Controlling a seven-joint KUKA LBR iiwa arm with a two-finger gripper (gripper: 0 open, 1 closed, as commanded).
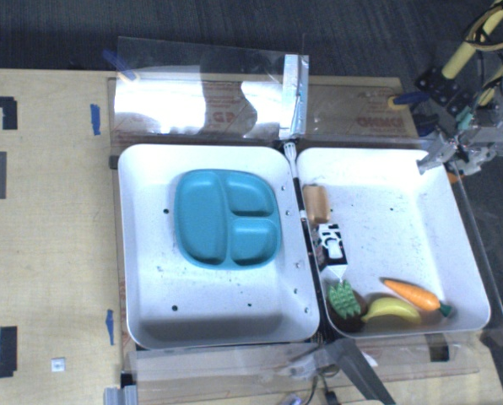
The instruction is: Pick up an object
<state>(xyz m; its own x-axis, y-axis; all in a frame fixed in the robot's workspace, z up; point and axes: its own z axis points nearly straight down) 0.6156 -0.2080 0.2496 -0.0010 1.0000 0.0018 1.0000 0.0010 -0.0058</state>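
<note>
Over in the right bin [454,218], down at its near edge, lie the toys: an orange carrot [412,294] with a dark stub at its right end, a yellow banana [392,311] just in front of and touching it, and a knobbly green piece [345,299] against the banana's left tip. Along that bin's left wall sit a small brown block [316,201] and, nearer, a black-and-white printed tag [331,244]; its marks are too small to read. The left bin [142,226] carries a teal divided plate [228,218]. Faint reddish lettering on the counter [49,226] behind the bins is illegible. The end effector [459,152] hangs over the right bin's far right corner, well apart from the toys.
</note>
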